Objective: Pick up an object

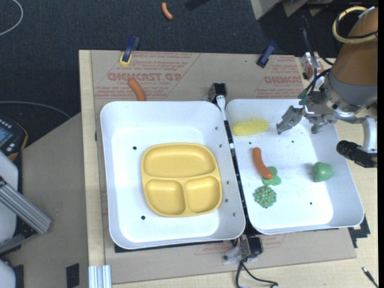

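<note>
**Hand poised over the right bin, four toy foods to choose from**

The hand hangs in the upper right of the frame, above the back of the right bin, its fingers spread and released, with nothing between them. Just to its left, lower in the frame, lies the yellow corn cob, the nearest candidate for a pick.

Handling, as a judgement: these look like small plastic play foods, so light, stiff and somewhat slick. The corn is long and rounded, best taken across its narrow middle so it cannot roll out. The orange sausage is slim and lies at a slant; a grip square across its width would suit. The green ball at the right could squirt away unless pinched dead centre. The knobbly broccoli offers more bite but sits touching or just beside the sausage's lower end, which crowds the fingers.

Counted: two white bins; in the right one, one corn, one sausage, one ball, one broccoli. The left bin holds one yellow divided tray with three compartments. One more sausage lies on the desk behind the left bin, and another on the dark floor at the top of the frame.
</note>
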`<state>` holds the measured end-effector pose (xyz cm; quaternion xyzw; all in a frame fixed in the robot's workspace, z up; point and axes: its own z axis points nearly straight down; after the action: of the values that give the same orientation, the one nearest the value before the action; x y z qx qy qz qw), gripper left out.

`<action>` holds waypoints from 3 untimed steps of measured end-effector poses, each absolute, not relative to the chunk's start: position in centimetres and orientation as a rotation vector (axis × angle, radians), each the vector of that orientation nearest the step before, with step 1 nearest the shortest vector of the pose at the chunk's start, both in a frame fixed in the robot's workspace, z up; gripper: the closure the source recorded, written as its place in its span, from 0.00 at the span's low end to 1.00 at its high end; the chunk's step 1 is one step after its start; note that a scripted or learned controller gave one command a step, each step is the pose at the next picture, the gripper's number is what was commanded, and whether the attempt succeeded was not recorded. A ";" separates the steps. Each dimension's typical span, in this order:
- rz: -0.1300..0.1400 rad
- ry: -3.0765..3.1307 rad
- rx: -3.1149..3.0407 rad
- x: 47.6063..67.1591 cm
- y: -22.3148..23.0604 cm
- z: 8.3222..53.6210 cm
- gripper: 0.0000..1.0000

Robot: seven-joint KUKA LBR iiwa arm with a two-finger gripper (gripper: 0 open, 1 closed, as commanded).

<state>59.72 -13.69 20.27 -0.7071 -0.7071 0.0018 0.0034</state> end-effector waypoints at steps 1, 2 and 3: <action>0.006 -2.217 -2.217 59.6 -13.7 16.0 0.00; 0.006 -2.217 -2.216 60.0 -13.4 9.7 0.00; 0.003 -2.219 -2.219 60.0 -13.3 8.4 0.00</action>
<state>59.97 -13.28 8.37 -0.7071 -0.7072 0.0010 0.0018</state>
